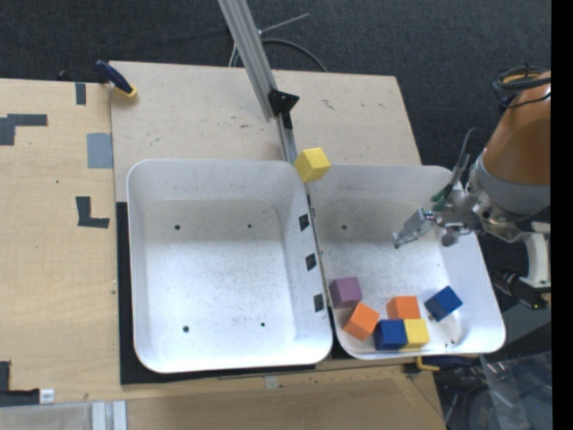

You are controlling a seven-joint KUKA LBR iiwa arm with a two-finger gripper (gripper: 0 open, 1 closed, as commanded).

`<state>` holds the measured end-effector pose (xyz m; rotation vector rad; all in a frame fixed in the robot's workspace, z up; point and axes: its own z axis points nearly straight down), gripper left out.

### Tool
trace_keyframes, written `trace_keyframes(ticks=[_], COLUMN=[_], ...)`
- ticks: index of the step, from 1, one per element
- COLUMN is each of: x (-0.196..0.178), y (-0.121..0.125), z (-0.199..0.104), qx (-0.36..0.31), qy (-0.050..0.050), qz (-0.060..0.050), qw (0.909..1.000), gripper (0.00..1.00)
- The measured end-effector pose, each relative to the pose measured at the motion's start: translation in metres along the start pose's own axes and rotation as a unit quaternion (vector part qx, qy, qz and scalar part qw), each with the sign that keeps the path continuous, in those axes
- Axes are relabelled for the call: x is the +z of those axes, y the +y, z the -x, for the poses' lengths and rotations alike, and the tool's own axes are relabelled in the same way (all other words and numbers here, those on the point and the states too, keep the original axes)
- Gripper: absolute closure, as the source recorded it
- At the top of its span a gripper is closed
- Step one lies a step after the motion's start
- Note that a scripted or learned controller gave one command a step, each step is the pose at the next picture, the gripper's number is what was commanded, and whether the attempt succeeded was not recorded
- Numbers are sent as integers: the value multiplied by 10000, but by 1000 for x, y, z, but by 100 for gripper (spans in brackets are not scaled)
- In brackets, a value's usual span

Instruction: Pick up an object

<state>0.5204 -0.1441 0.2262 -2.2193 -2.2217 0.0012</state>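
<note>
Several small blocks lie in the near end of the right bin (376, 195): a purple one (346, 290), two orange ones (362, 319) (404, 307), two blue ones (390, 333) (442, 303) and a yellow one (416, 331). Another yellow block (313, 163) rests on the rim where the two bins meet at the far side. My gripper (428, 231) hangs over the right part of the right bin, above and beyond the cluster of blocks. It is open, with nothing between its fingers.
The left bin (215, 267) lies beside the right one, sharing a central rim. A slanted metal rail (255, 52) runs from the top of the view down to that rim. A blue and yellow clamp (116, 77) lies on the bench far left.
</note>
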Motion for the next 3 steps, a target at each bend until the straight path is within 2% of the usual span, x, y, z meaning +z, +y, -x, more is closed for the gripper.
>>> trace_keyframes(ticks=[1, 2, 3], x=[-80, -21, -67], y=[12, -18, -38], z=[-1, 51, 47], qx=[-6, 32, 7], qy=[-14, -6, -10], qz=[46, -27, 23], qw=[10000, 10000, 10000], gripper=[0, 0, 0])
